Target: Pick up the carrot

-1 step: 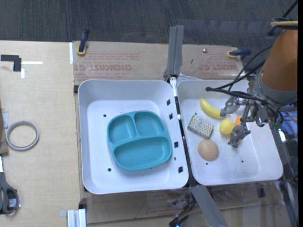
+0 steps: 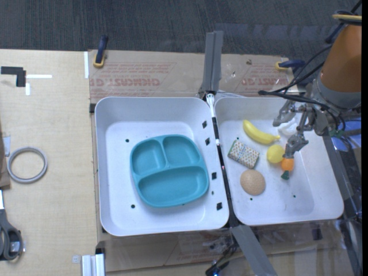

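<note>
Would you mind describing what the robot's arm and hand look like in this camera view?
The arm comes in from the right as a bulky rounded body, orange on top with a grey section beneath it. Dark cables loop off its left side. Below the grey section sits a small hand of silvery-grey metal, with thin fingers that look darker towards the tips.

A lab: taped cardboard under clamped white bins.

Small orange carrot with a green end, in the right bin, right of frame centre.
</note>
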`<move>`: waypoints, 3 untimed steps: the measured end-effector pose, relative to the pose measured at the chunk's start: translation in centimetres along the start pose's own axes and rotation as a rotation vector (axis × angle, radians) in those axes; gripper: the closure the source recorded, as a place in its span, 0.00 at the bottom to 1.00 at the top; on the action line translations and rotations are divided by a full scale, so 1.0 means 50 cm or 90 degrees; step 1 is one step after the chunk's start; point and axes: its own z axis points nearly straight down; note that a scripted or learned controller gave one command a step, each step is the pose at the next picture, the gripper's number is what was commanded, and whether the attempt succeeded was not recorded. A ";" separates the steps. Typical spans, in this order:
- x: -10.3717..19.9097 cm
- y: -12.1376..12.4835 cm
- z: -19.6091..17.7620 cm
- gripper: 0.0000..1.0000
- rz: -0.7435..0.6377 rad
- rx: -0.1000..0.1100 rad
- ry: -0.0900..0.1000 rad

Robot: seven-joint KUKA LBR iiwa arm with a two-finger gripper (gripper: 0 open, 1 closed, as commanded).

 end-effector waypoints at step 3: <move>-0.044 -0.070 0.141 1.00 -0.153 0.004 -0.012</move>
